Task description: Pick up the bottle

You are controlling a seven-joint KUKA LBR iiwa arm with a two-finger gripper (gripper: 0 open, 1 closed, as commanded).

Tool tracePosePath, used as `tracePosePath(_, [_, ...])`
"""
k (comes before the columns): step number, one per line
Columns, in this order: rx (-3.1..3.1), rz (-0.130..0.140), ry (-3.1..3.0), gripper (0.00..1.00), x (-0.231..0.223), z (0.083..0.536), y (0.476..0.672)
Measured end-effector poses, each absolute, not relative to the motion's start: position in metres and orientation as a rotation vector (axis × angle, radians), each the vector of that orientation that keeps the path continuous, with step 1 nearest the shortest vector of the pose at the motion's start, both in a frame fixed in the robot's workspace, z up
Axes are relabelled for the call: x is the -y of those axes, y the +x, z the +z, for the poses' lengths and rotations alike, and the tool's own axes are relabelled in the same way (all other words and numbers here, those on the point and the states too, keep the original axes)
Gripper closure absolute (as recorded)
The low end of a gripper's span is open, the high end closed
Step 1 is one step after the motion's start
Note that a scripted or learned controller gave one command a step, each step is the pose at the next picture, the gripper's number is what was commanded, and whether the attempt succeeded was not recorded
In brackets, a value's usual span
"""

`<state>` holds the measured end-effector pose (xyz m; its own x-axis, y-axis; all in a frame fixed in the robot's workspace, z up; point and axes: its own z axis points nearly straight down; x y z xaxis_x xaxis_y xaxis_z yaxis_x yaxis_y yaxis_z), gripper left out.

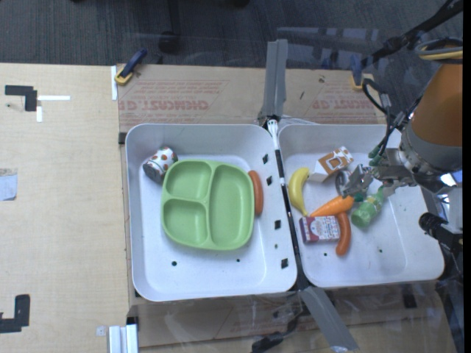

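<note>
The bottle is small and green and lies tilted in the right bin, its upper end pointing up and to the right. My gripper reaches in from the right and hangs just over the bottle's upper end, beside the leafy tip of a carrot. Its fingers are spread and open, and nothing sits between them. The bottle rests on the bin floor.
Close around the bottle in the right bin lie the carrot, a red packet, an orange sausage, a banana and a small carton. The left bin holds a green divided plate, a can and another sausage.
</note>
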<state>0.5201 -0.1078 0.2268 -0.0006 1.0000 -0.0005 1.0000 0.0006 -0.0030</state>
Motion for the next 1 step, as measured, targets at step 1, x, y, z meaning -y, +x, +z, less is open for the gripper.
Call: tracePosePath(1, [2.220,0.004,-2.219,0.00,0.1653,0.1796,0.5262])
